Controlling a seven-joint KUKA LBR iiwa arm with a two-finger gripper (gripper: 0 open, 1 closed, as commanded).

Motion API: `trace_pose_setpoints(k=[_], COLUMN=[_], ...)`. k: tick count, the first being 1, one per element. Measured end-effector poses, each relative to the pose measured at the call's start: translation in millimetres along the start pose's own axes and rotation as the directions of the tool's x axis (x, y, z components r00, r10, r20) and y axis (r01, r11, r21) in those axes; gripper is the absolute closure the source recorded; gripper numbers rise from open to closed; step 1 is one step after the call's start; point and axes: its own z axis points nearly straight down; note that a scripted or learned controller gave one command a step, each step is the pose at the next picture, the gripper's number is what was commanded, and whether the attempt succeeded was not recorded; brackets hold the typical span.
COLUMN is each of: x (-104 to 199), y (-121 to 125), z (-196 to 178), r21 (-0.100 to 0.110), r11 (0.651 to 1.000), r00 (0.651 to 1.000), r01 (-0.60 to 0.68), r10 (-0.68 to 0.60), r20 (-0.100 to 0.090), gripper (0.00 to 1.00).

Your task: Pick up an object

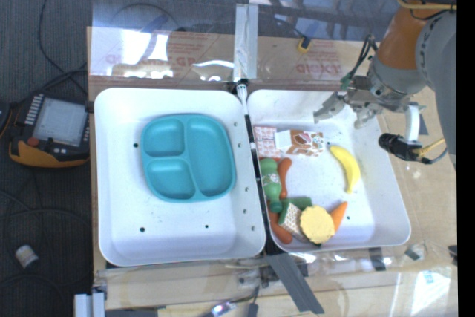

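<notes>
nothing has been picked up yet, going by how things lie. the gripper (pixel 343 109) hangs over the far corner of the right bin (pixel 386 193), its two fingers spread fairly wide and bare, with only white bin floor showing between them. every candidate object sits on the bin floor, on the near side of the gripper. closest is the banana (pixel 346 166), a little below the fingers and slightly to their right in the view, lying free with open floor around it. just below and to the left of the fingers lie two flat printed packets (pixel 289 141), side by side against the bin floor. further toward the near edge there is a tighter cluster: a green vegetable piece (pixel 270 180), a carrot (pixel 338 214), a round yellow piece (pixel 317 223) and some smaller items touching or overlapping one another, which are too jumbled to name with confidence. well off to the gripper's left, the left bin (pixel 119 223) holds a teal divided plate (pixel 188 157), apart from everything else. what remains, as i judge it, is the whole task: choosing a target, descending onto it, closing and lifting. the banana looks the easiest choice, being near and isolated; the flat packets would likely be hard to pinch.
</notes>
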Motion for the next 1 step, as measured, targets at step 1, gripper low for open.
trace_pose_setpoints(k=[1], x=[14.9], y=[-26.1], z=[39.9], r21=[-0.035], r11=[0.959], r00=[0.96], r01=[0.281], r10=[-0.281], r20=[0.013], gripper=[0.0])
